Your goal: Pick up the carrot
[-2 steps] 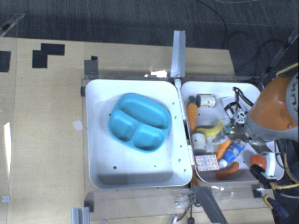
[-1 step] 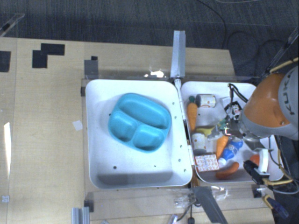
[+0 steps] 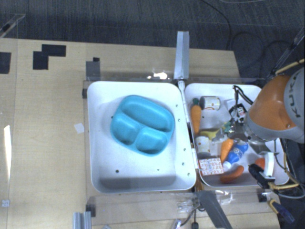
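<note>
Lying in right bin [image 3: 224, 88], carrot [image 3: 196, 118], arm [image 3: 274, 109] above clutter

Both bins [image 3: 97, 128] are white, and the left one holds a bright blue divided plate [image 3: 142, 124]. In the right bin lie two orange carrots [image 3: 196, 118], a red-and-white checked packet [image 3: 210, 166] and a blue-and-white bottle [image 3: 236, 155]. The arm [image 3: 276, 109] is grey with an orange band.

From my remote seat I can read only white letters "KU" on the arm's orange band [image 3: 276, 106], above the wrist; the small patterned packet's [image 3: 210, 166] print is illegible.
</note>
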Controlling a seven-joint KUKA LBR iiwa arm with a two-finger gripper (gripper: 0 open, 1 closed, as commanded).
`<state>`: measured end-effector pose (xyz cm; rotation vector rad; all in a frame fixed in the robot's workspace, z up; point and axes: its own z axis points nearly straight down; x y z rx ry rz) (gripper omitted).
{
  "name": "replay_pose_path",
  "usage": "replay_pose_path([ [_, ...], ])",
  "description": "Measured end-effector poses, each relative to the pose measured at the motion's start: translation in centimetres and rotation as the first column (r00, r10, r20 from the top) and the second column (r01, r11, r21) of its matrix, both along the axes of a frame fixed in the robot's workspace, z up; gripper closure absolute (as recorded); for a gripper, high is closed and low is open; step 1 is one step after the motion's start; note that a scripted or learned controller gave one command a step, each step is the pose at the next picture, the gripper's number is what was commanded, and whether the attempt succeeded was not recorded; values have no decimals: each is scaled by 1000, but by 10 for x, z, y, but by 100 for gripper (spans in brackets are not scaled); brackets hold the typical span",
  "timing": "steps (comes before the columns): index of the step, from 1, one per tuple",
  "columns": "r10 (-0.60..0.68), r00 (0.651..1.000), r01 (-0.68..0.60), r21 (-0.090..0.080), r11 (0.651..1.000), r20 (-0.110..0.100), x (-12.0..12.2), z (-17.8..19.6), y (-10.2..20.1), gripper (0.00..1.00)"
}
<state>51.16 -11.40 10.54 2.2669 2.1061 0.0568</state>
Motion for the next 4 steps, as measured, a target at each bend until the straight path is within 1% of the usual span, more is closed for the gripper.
replay_pose_path([
  [1, -2, 1000, 2, 2, 1000, -3, 4, 0, -3, 0],
  [2, 274, 961, -274, 2, 962, -41, 2, -15, -22, 0],
  [3, 277, 960, -277, 4, 961, -37, 4, -3, -20, 100],
  [4, 5, 999, -4, 8, 1000, -54, -5, 27, -21, 100],
])
